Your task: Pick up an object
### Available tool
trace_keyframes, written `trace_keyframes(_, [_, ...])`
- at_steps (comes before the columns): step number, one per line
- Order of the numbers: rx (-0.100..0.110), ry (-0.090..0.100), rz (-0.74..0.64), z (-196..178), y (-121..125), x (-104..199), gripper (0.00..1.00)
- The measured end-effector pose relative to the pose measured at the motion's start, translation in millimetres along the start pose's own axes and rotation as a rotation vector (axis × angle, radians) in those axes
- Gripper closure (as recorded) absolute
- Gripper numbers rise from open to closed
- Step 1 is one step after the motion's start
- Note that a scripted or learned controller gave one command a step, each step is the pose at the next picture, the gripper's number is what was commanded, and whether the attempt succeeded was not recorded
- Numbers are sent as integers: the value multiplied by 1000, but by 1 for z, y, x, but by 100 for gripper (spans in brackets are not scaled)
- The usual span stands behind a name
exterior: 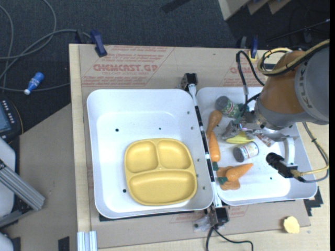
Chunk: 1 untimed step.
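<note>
The gripper (246, 123) is low in the right bin (261, 192), above a yellow banana (239, 138) and a small tin (246, 151). I cannot tell how its fingers stand, because the wrist covers them. Near it lie a grey-green can (226, 106), a carrot (213, 120) at the bin's left wall, a long orange piece (213, 146) below it, and one more carrot (236, 172) at the front. The left bin (104, 114) holds a yellow divided plate (159, 171). Both bins stand on the counter (131, 67).
</note>
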State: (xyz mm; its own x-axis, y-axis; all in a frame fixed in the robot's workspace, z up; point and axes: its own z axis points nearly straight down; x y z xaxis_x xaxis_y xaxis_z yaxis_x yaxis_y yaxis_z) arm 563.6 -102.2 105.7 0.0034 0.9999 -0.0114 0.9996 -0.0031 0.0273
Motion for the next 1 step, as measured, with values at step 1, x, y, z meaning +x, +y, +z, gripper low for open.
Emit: trace_keyframes(1, [15, 12, -9, -124, -5, 42, 100])
